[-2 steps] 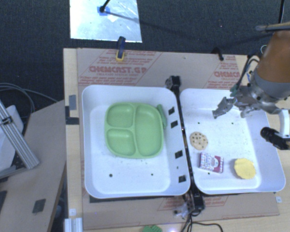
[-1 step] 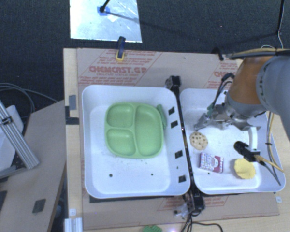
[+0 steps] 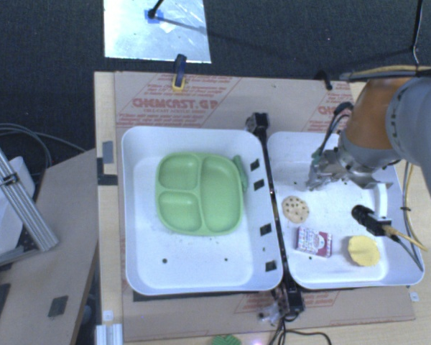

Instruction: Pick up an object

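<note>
Nearest, in the right bin (image 3: 292, 161), a yellow disc (image 3: 363, 251) and a small red-and-white box (image 3: 314, 242) lie untouched. Just beyond them lies a cookie (image 3: 295, 208). Farther back, the gripper (image 3: 320, 176) hangs over bare bin floor. I cannot tell whether its jaws are released or clenched. No object looks picked up yet.

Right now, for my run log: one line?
end effector over right white bin | round tan cookie, red-and-white box, yellow lump lie there ungrasped | green divided plate in left bin
</note>
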You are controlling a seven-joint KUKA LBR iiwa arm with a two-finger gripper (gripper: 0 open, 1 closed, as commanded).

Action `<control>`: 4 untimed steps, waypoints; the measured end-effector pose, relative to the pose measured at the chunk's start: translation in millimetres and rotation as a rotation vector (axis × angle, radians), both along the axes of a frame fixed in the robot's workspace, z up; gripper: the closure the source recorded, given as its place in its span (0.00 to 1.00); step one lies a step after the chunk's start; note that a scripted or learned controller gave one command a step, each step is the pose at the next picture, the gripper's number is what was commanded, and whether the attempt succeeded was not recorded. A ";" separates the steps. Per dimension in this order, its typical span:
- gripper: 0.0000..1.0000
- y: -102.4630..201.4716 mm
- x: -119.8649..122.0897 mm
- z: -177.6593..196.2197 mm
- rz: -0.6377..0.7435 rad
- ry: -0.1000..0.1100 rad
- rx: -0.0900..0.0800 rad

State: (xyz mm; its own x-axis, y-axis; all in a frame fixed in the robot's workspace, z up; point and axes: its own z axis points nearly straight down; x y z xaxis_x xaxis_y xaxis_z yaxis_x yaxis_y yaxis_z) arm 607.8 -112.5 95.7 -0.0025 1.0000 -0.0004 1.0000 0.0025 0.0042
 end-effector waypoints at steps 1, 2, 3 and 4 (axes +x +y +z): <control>1.00 105.0 0.8 95.2 0.013 -0.007 0.005; 1.00 74.0 -49.9 98.0 -0.004 0.005 -0.001; 1.00 41.9 -109.6 87.9 -0.006 0.007 0.000; 0.00 44.3 -106.6 88.6 -0.001 0.003 0.000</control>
State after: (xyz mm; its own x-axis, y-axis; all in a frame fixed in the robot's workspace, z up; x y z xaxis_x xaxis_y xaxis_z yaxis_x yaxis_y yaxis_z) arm 501.2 -68.2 184.3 -0.0011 1.0000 0.0000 1.0000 0.0011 0.0015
